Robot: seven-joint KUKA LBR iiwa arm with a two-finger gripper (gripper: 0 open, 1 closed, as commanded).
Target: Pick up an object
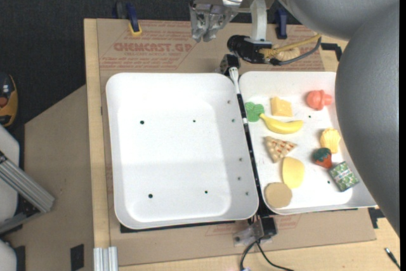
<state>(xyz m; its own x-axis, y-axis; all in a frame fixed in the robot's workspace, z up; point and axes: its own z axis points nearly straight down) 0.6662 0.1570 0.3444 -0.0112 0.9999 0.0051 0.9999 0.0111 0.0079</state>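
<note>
Free room and obstacles. The left bin offers a broad bare floor, open to approach from above over its whole width. The right bin is crowded: a green piece, cheese wedge, banana, pizza slice, pale yellow oval and tan disc lie close together, with narrow gaps between them. A red piece sits apart near the far wall. The arm's grey body overhangs the right bin's right side, hiding part of it. Between the bins, the touching rims form a ridge. The gripper hangs beyond both bins, above the board.
</note>
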